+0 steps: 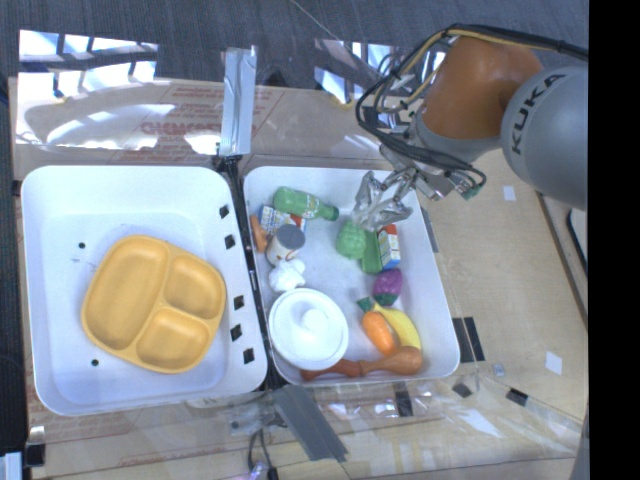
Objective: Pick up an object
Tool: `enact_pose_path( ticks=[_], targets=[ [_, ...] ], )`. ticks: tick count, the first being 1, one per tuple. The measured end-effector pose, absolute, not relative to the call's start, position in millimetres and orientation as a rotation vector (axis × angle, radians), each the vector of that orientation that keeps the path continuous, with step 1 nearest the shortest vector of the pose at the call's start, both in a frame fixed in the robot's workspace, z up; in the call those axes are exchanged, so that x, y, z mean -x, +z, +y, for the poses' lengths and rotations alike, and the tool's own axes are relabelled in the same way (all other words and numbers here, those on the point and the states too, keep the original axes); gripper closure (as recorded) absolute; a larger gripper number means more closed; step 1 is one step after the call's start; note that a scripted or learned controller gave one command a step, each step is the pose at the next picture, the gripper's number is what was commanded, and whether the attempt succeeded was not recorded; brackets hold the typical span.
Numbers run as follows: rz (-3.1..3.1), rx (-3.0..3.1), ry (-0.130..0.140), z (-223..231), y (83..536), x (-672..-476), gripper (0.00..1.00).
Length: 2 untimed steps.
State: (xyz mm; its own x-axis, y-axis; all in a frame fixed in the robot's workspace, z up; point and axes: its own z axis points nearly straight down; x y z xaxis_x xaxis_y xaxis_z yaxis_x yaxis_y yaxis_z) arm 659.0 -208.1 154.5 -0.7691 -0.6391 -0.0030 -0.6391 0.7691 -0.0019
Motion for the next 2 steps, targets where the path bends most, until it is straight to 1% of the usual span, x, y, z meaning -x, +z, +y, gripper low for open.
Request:
enact_pose_path(
  ticks=[1,2],
  targets=[
    [2.996,0.929,-0.001,-147,218,-659.4,1.00],
    [2.921,1.170,0.008,-206,143,-617.5,1.00]
  ],
)
